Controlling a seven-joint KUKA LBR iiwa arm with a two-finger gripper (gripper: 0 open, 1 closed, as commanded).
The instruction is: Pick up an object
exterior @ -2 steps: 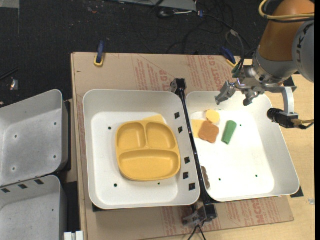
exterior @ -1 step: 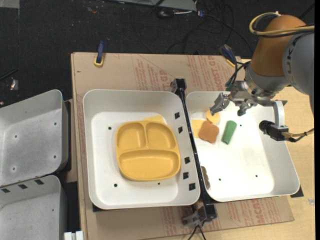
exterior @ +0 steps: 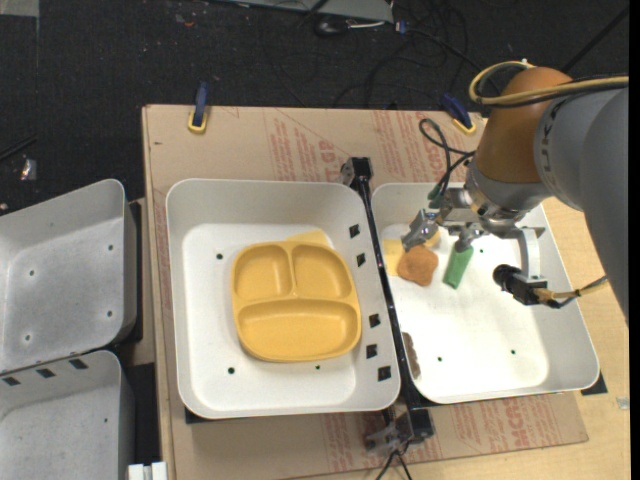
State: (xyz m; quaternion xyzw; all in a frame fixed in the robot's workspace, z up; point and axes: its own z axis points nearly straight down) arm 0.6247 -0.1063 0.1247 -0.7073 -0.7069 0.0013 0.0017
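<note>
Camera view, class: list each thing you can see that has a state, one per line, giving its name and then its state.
Yellow tray: lying flat, right way up, in the left bin.
Orange lump: resting on the floor of the right bin, near its left wall.
Green object: lying tilted in the right bin, beside the orange lump.
Gripper: low over the right bin, above the two small things.
</note>
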